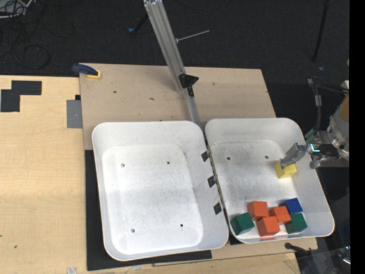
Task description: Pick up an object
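Observation:
My gripper (307,156) hangs over the right edge of the right bin (251,131), open, with nothing between its fingers. A small yellow block (286,170) lies on the bin floor just below the tip of the left finger (294,152); I cannot tell whether they touch. At the bin's near right corner sits a cluster of blocks: three orange ones (268,226), two green ones (242,222) and a blue one (293,205).
The left bin (148,147) stands beside the right one, with black clips (210,181) along the shared rim. A slanted aluminium rail (170,50) rises behind the bins. The wooden bench (40,153) extends to the left.

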`<control>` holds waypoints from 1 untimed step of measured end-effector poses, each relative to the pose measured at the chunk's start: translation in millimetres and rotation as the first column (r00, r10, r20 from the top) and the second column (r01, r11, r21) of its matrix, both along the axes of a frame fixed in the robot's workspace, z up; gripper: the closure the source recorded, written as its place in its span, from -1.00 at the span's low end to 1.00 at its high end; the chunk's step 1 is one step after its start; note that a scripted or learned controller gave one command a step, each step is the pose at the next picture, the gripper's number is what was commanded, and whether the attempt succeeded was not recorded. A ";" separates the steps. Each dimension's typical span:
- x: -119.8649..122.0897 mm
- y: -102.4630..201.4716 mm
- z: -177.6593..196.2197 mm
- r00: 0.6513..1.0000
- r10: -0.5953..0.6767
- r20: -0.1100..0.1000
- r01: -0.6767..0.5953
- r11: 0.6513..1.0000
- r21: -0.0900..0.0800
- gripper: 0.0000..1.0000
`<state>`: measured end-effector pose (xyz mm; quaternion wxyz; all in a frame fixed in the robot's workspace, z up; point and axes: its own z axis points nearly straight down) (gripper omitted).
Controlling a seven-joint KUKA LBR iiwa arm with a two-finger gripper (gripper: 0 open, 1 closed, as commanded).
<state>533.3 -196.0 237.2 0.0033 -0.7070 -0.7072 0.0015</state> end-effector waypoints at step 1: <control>0.6 -0.6 1.8 1.000 -0.001 0.004 0.001 1.000 -0.001 -1.00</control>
